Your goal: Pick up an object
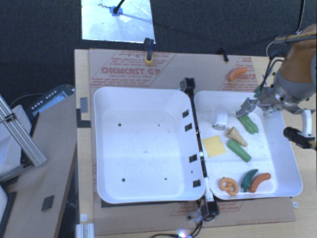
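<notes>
Landmark: yellow slice, flat on the floor of the right bin, close to its left wall. Up and right of the slice, near the bin's far right part: gripper, grey, slanting down and leftward from the arm. Whether clenched or released: cannot tell at this angle. Nothing seen held. Just below the gripper tip, still up and right of the slice: short green piece, lying on the bin floor, very close to the tip; touching or not, cannot tell. Straight above the slice, slightly right: small white piece. Just right of the slice: tan wedge, and beneath that, level with the slice, a long green piece, tilted. Below the slice, by the bin's near rim: pretzel. Right of the pretzel, further down-right from the slice: dark green bean and orange sausage, side by side, touching or nearly so. Far above the slice, outside the bin, on the cardboard: a second sausage. Left of the slice, across the clipped seam: left bin, white. Far up and left of the slice, at the cardboard's back edge: yellow clamp, with a foil sheet beyond it.
</notes>
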You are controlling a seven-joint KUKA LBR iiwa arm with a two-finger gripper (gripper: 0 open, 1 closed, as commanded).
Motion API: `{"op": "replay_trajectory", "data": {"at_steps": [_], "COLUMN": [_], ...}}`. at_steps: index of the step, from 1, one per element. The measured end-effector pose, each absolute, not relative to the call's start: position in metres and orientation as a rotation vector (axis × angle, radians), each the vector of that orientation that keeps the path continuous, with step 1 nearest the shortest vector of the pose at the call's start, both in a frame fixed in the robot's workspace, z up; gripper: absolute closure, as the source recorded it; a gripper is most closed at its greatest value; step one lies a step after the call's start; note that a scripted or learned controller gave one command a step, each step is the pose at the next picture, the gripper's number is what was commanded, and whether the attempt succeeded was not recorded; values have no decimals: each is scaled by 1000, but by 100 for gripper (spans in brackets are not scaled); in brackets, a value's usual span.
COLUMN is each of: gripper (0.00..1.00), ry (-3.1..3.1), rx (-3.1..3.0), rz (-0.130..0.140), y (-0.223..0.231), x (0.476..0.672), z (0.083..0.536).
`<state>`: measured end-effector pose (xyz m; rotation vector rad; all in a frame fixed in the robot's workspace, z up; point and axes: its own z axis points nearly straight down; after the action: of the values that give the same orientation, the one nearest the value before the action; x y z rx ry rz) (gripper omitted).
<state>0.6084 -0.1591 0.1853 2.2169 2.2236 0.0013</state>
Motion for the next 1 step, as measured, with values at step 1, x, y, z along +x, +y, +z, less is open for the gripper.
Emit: {"op": "replay_trajectory", "data": {"at_steps": [1], "gripper": [0], "ry": [2222], "rx": [2227], "rz": [-7], "y": [-204], "x": [589], "z": [79]}}
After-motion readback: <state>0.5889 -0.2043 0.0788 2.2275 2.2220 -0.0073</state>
